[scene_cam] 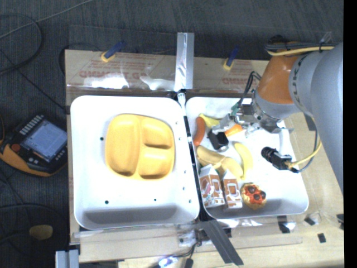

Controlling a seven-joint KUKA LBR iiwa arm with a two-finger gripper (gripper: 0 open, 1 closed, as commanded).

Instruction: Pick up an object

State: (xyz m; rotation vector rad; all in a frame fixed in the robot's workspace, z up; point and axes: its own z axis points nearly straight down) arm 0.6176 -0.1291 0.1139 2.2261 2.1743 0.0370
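Reaching in from the right, the arm (312,82) is being held low over the right bin (290,197), with the tool (223,134) down among the toy food at the bin's upper left. Whether anything is being gripped cannot be told; the tip is being hidden by dark parts and clutter.

A carrot (200,130) is being seen just left of the tool, its long axis running nearly up and down the view, beside the bin's left wall. Bananas (226,159) are lying just below the tool, their curved lengths pointing down and to the right. Two small cartons (219,192) are standing side by side near the front wall, with a red-and-yellow piece (252,195) just right of them.

A yellow divided plate (139,146) is being carried in the left bin (89,205). Both bins are being borne by the desk (83,66).
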